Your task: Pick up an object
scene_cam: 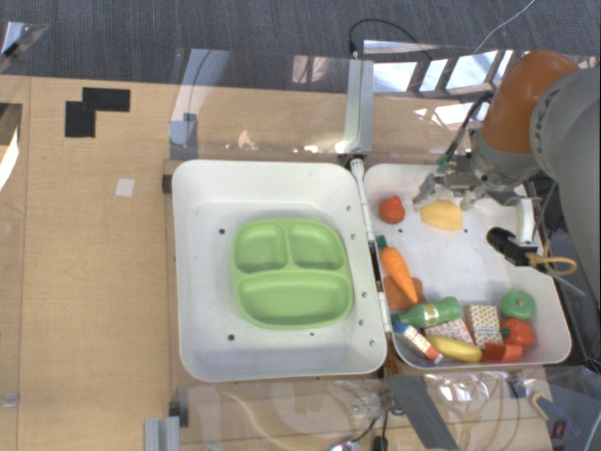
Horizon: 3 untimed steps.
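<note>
Yellow and rounded, a lemon-like toy fruit [442, 216] lies on the floor of the right bin [470, 261], in its far half, and it is the piece nearest the gripper [451, 191]. The gripper is seen directly over the fruit's far edge, its fingers splayed apart, one tip toward the fruit's left end and the other toward its right. Nothing is held between them. Whether the tips already touch the fruit cannot be made out from this slanted view.

The fruit's long axis runs roughly left to right across the picture, and the fingers appear to be spread along that same line. That is judged the relation on which the coming move depends: the fruit sits just on the near side of the gripper, so a short descent with a slight shift toward the camera would probably be needed before closing.

A small red fruit [392, 209] lies just to the left of the yellow one, apart from it, and could be nudged if the left finger lands wide. A carrot [398, 269] lies nearer the camera by the bin's dividing wall. The left bin [202, 252] carries a green sectioned plate [292, 272].
</note>
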Tool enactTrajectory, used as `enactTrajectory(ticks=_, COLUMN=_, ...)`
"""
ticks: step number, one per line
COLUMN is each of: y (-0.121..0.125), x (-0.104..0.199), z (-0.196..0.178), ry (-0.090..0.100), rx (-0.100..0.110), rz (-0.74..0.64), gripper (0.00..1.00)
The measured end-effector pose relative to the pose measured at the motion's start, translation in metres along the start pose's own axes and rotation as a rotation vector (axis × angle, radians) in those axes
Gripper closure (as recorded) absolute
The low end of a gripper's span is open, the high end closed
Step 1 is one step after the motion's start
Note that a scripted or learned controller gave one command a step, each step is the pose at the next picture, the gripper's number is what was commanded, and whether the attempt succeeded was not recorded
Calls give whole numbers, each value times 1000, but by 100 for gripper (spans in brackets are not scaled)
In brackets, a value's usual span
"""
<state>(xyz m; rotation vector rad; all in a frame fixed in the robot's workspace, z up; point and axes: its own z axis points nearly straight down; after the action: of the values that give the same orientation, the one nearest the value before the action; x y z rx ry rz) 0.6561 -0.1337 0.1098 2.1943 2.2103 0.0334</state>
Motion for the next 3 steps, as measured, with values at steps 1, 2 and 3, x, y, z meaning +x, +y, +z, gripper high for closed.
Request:
enactTrajectory(ticks=1, y=-21, x=-18, z=21, ry=2, rx=25, rz=-3, gripper=0)
enactTrajectory(ticks=2, y=-57, x=-72, z=19, ry=5, rx=23, rz=-313, gripper=0)
enactTrajectory(ticks=3, y=-57, x=-30, z=-3, ry=8, rx=26, rz=-367, gripper=0)
